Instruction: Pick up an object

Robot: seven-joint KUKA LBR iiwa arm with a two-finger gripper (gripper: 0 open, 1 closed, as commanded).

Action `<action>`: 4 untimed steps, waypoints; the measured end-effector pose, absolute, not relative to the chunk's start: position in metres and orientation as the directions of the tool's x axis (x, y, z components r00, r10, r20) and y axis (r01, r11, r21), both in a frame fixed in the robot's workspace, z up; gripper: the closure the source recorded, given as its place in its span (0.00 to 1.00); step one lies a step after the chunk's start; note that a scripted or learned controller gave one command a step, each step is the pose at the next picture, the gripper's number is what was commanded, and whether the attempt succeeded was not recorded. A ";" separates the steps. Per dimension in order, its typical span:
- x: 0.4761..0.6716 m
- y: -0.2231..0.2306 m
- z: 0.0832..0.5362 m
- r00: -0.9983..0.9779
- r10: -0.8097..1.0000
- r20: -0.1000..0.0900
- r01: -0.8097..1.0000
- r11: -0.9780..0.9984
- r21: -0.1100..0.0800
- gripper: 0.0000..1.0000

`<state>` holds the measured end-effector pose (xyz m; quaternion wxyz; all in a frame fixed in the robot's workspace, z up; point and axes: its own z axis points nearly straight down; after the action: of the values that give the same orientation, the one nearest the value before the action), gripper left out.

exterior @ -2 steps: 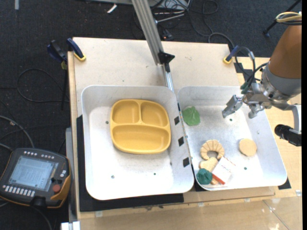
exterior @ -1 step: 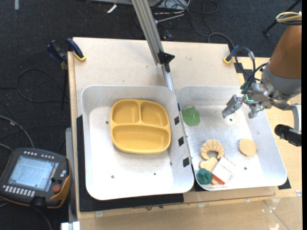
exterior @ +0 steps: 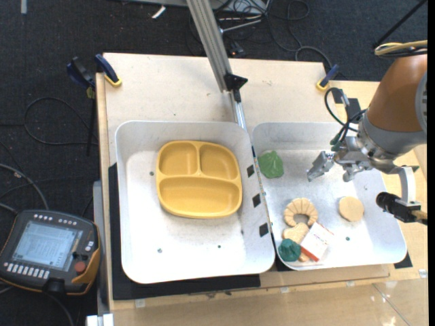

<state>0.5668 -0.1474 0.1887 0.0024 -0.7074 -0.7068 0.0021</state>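
**Visitor:** Camera view from above the bench, then. Where is the claw (exterior: 333, 168), and why there?

**Onlooker:** It hangs over the right bin (exterior: 380, 240), in that bin's upper middle, and the grey and orange arm (exterior: 401, 107) reaches in from the right. I judge it is lining up over the cluster of loose items, since all of them lie in this bin. Its two fingers stand apart, released, with nothing between them.

**Visitor:** What is nearest to it?

**Onlooker:** A green leaf-shaped toy (exterior: 270, 164) lies to the claw's left, well apart. A round tan biscuit (exterior: 351, 208) sits just below and slightly to the right, near but not touching. Further below and a little left is a pale ring-shaped pretzel (exterior: 300, 212). Beneath that sit a red and white packet (exterior: 316, 242) and a small dark green piece (exterior: 290, 250), crowded together at the bin's lower edge.

**Visitor:** Which looks the likely pick?

**Onlooker:** The biscuit, I would guess. It is flat, smooth and lies alone. A yellow divided plate (exterior: 199, 178) sits in the left bin (exterior: 136, 202), far to the claw's left.
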 end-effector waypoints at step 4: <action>0.566 -0.154 0.167 -0.002 1.000 -0.002 1.000 0.002 0.006 1.00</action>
<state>0.5658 -0.1545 0.1673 -0.0028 -0.7064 -0.7078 -0.0015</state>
